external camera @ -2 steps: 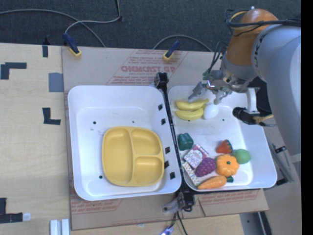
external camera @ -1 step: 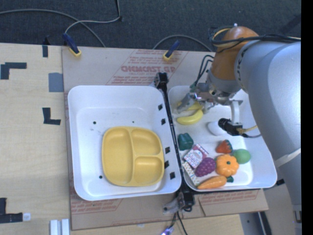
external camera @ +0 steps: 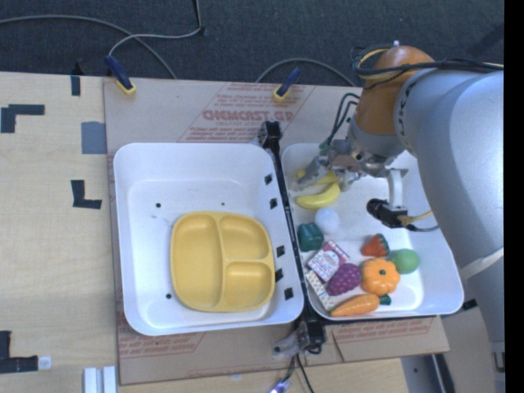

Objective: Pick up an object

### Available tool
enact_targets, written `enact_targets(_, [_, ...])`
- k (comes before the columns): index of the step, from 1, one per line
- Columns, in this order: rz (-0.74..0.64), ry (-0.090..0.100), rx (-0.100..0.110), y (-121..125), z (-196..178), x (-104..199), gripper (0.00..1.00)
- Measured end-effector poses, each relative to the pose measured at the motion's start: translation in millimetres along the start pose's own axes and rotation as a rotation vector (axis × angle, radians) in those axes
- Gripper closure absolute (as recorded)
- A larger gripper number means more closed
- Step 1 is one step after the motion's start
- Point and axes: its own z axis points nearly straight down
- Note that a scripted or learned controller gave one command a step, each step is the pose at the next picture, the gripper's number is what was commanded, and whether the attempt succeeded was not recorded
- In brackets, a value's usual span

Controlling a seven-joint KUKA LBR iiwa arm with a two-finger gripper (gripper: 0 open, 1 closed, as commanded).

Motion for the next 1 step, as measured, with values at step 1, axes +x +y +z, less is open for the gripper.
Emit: enact_targets(1, [-0.001, -0.001, 0.001, -0.2, -10.0, 0.0, 1.0])
